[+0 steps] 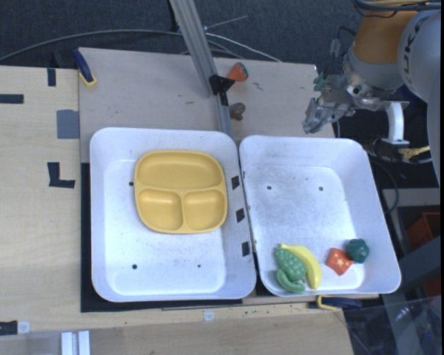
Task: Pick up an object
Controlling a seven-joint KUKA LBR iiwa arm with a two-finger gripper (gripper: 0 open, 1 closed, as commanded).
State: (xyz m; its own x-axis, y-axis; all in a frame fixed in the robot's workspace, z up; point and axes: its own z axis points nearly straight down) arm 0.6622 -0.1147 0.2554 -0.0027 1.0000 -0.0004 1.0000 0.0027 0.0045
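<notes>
Your gripper (320, 118) hangs above the counter (155, 87) just past the far rim of the right bin (303, 198), outside it, and you cannot tell from this view how it is set; nothing shows in its grasp. It looks parked clear of the bins so the camera sees their contents unblocked, which suggests the pick has not yet begun.

Everything you could pick lies well apart from the gripper, at the opposite, near end of that same bin. A banana (306, 262) rests touching a green toy (289, 268), the two bunched together, which would make a clean grasp of either awkward. Just beside them, toward the arm's side, a red piece (338, 261) touches a dark green ball (357, 250).

The left bin (111, 198), further from the gripper across the divide, holds a yellow plate (181, 191) lying flat, likely too broad and low to grip easily.
</notes>
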